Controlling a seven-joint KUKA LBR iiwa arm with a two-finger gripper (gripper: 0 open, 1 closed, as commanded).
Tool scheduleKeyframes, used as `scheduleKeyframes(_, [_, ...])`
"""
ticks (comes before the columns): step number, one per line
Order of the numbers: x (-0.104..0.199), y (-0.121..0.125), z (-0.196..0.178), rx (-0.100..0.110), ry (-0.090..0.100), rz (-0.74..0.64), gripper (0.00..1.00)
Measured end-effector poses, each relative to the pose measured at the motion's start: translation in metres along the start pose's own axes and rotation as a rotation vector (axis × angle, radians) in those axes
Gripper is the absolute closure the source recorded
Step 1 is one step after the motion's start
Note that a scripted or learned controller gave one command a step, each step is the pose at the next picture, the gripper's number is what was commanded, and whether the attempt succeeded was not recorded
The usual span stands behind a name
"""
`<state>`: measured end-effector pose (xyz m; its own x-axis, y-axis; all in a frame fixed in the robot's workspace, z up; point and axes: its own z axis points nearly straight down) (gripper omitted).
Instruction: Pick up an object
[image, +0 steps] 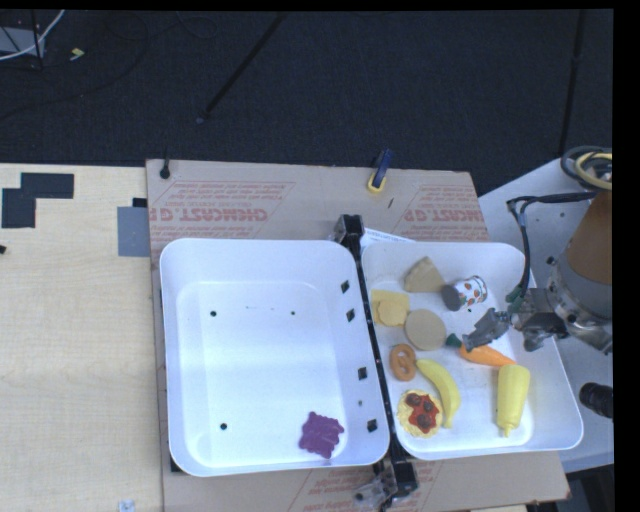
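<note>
The right bin holds several toy foods: a tan wedge, a small can, a yellow square, a round tan disc, a pretzel, a banana, a small pizza, a yellow corn-like piece and an orange carrot. My gripper reaches in from the right, low over the bin. It sits just above the carrot and right of the disc. A purple piece lies at the front of the left bin.
Both bins rest on a cardboard sheet on the wooden bench. A black divider clip strip runs between the bins. A blue-yellow clamp sits at the cardboard's back edge. The arm's body stands beside the right bin.
</note>
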<state>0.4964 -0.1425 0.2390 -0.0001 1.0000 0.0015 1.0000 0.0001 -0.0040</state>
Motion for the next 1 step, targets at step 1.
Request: scheduleKeyframes(1, [0.0058,-0.0192,0.1228,0.009,0.003,-0.001,0.0])
